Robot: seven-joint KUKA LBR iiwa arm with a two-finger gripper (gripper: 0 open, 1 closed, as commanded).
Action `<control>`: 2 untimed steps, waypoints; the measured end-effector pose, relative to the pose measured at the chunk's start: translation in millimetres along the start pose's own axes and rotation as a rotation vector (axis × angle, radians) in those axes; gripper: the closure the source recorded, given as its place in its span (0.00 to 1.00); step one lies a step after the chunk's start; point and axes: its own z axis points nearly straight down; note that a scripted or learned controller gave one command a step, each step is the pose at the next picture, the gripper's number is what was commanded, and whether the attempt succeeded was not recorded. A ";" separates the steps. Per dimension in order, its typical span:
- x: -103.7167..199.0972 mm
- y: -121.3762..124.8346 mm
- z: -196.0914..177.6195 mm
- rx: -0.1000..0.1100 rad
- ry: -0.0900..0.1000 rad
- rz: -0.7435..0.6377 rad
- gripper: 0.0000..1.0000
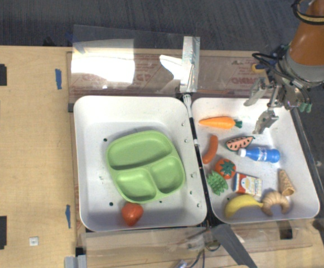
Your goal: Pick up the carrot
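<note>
The carrot (218, 123) is seen lying flat in the right bin (305, 166), near its back-left corner. Its long axis runs roughly left to right across the view, with the orange tip pointed left toward the divider and the green top pointed right.

The arm (312, 38) is held above the bin's back-right corner, reaching in from the right, with the wrist turned downward. The gripper (266, 120) is hung to the right of the carrot, near it but apart from it. How far the tool is opened cannot be told, and nothing is seen held in it.

In front of the carrot, a sausage (210, 148) and a watermelon slice (239, 144) are laid.
</note>
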 end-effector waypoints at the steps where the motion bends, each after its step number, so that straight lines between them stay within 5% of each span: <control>1: -11.9 9.8 26.2 -0.002 0.003 0.075 0.00; 2: -9.0 49.2 101.5 -0.002 0.009 0.187 0.00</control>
